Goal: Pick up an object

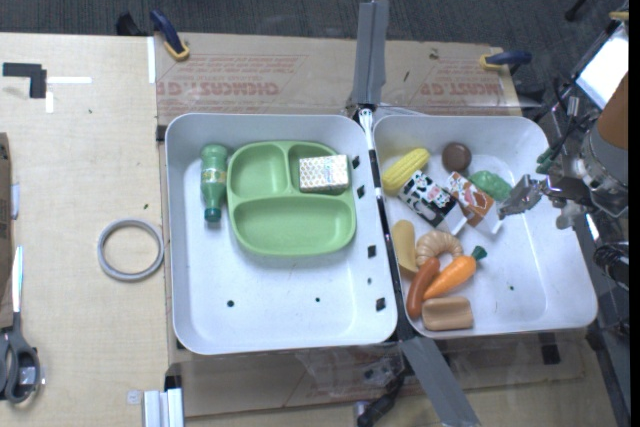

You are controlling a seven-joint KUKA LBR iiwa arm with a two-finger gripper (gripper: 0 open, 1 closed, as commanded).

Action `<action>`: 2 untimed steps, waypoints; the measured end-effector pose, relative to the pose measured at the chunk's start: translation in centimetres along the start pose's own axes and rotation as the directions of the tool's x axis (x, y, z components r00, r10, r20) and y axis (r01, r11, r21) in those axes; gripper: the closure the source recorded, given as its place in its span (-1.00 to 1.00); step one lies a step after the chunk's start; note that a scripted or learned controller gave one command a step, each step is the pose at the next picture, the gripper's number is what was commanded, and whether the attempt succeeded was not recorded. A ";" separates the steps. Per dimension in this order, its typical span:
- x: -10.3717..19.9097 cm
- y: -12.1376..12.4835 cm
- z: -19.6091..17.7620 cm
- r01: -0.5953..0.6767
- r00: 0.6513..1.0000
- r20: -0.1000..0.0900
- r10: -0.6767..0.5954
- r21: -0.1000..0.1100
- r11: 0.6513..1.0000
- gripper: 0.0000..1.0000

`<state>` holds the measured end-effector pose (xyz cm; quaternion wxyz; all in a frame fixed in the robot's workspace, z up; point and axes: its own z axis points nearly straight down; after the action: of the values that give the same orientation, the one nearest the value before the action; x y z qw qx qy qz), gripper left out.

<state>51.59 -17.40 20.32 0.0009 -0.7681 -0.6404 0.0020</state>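
Note:
The right bin point(540, 300) holds several toy foods: a yellow corn cob point(404, 165), a brown ball point(456, 156), a cow-print carton point(427, 197), a red packet point(471, 197), a green piece point(491, 184), a croissant point(437, 244), an orange carrot point(450, 275), a red sausage point(421, 285) and a tan bread piece point(447, 313). My gripper point(540, 207) hangs over the right side of this bin, just right of the green piece and the red packet. It is open, with nothing between its fingers.
The left bin point(270, 310) holds a green divided plate point(290, 215) with a small patterned box point(323, 173) on it, and a green bottle point(213, 180) beside it. On the bench to the left lie a tape ring point(131, 249) and scissors point(18, 360).

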 end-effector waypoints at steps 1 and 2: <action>3.6 6.0 2.6 0.136 0.991 0.000 -0.136 -0.003 0.991 -1.00; 3.8 9.5 9.4 0.163 0.987 0.000 -0.163 -0.005 0.987 -1.00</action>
<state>61.61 -15.33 10.84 -0.0010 -0.7130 -0.7012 0.0001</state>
